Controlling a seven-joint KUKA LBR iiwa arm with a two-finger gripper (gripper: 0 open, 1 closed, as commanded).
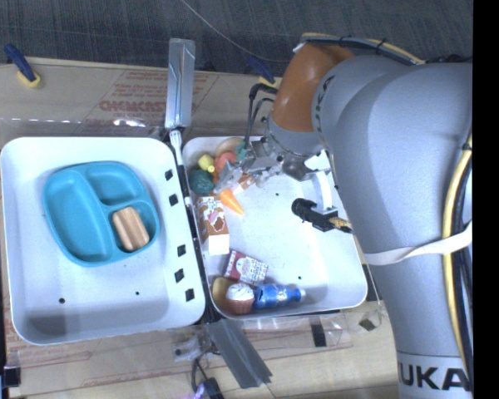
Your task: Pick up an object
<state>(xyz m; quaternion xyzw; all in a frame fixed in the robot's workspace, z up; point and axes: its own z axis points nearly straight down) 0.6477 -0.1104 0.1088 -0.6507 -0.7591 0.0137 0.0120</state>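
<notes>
Grey arm looms over the right bin, its gripper low at the far-left corner above an orange carrot; finger state unreadable. Reaching stage; next needs closing, then lifting.

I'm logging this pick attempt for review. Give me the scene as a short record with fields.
left bin: holds a blue divided plate
on plate: bread roll in the lower right compartment
right bin: small items along its left side
items there: toy carrot, blue bottle, red and white carton
gripper: at the upper left of the right bin, above the carrot
hold: cannot tell
</notes>
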